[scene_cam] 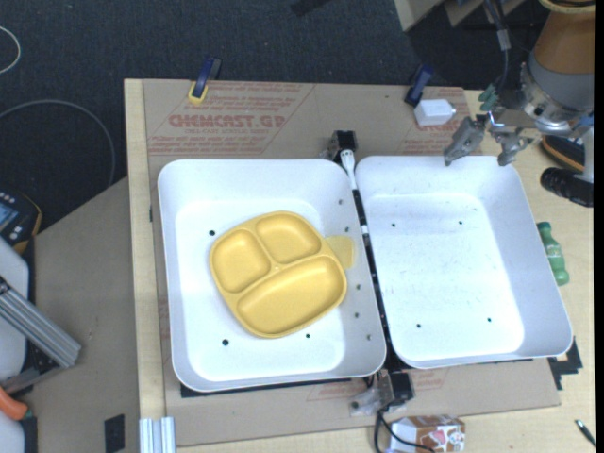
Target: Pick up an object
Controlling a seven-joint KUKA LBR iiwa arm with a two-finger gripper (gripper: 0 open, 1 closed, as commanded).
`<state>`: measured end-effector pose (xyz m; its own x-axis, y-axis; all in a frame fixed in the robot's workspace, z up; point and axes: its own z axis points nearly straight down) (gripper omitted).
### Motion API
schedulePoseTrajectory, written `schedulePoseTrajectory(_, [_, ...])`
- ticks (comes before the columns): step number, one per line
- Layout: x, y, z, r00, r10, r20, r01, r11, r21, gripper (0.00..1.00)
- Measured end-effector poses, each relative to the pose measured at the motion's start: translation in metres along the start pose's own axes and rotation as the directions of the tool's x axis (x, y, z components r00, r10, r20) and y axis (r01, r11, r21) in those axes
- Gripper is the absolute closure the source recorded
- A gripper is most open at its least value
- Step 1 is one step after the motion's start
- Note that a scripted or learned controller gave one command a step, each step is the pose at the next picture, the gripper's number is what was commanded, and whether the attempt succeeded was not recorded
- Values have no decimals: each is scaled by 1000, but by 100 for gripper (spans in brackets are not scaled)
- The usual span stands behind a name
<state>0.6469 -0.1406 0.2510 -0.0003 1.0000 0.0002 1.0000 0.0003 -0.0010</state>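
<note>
A yellow divided plate [276, 273] with three compartments lies flat in the left bin [184, 253], near its middle. A small yellow piece [341, 249] peeks out from under the plate's right edge. My gripper [485, 148] hangs at the far right, above the back rim of the right bin [472, 281]. Its two fingers are spread apart, with nothing between them. It is well away from the plate.
A white block [434, 112] and a blue clamp [418, 87] sit on the board behind the right bin. Another clamp [202, 80] stands at the back left. A green object [553, 253] lies outside the right bin's right rim. Cables run at the front edge.
</note>
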Motion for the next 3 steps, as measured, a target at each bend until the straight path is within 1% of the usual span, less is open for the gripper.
schedulePoseTrajectory(1, [83, -32, -80, 1000, -9, -1, 9, 1000, -11, 0])
schedulePoseTrajectory(2, [165, -117, -170, 1000, -11, -4, 11, 1000, -11, 0])
schedulePoseTrajectory(3, [216, -167, -187, 1000, -8, -2, 8, 1000, -2, 0])
